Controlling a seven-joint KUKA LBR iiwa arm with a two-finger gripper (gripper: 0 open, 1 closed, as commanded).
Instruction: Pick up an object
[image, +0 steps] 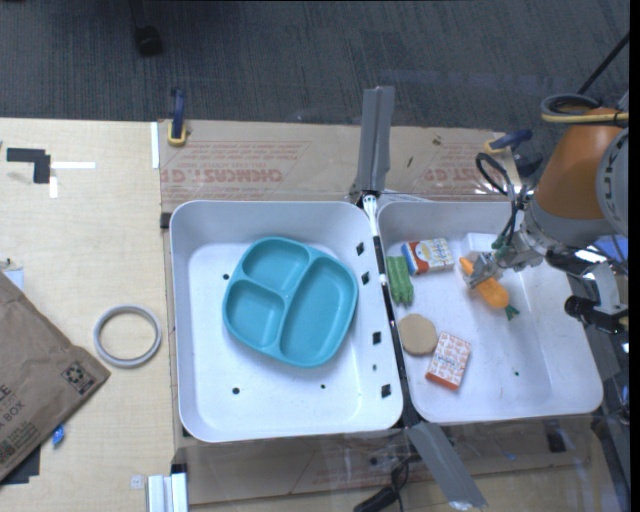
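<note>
Bench bears 2 bins (190, 330), 1 plate (290, 300).

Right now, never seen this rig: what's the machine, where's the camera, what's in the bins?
One camera looks down at a slant on two white bins. The grey arm with the orange band reaches in from the right; its gripper sits low over an orange toy carrot in the right bin. Whether it holds anything is unclear. That bin also has a green vegetable, a small carton, a round cookie and a red-patterned packet. The left bin has a blue divided plate. A tape roll lies on the bench.
</note>
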